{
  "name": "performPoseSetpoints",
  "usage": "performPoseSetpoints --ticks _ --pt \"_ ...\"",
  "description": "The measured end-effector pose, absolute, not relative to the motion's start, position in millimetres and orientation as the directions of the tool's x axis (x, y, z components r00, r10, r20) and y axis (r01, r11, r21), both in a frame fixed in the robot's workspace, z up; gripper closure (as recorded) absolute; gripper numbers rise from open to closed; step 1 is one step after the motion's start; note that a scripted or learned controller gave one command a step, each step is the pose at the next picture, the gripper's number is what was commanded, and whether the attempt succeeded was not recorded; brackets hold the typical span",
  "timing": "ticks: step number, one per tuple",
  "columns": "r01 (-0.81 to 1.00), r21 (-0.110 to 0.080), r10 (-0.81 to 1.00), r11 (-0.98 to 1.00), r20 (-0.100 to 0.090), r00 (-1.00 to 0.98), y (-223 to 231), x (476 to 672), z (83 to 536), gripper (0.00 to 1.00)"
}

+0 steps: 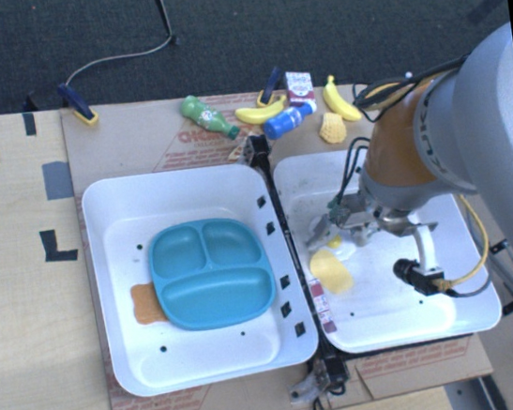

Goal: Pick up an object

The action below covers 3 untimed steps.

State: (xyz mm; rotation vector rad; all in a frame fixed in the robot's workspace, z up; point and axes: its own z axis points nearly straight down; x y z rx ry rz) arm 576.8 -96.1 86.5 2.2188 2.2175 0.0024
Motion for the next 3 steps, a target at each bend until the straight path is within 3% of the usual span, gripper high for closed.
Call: performPoseSetpoints --ticks 1,2,3 --pt "1.0 0.005 1.0 0.002 -0.002 -0.002 -124 653.3 86 0.0" --pt "1.0 0.002 1.0 0.001 -0.002 -0.001 -105 600.5 86 0.0" --pt "1.0 0.006 1.0 0.0 -0.003 0.0 -106 601.7 97 1.0"
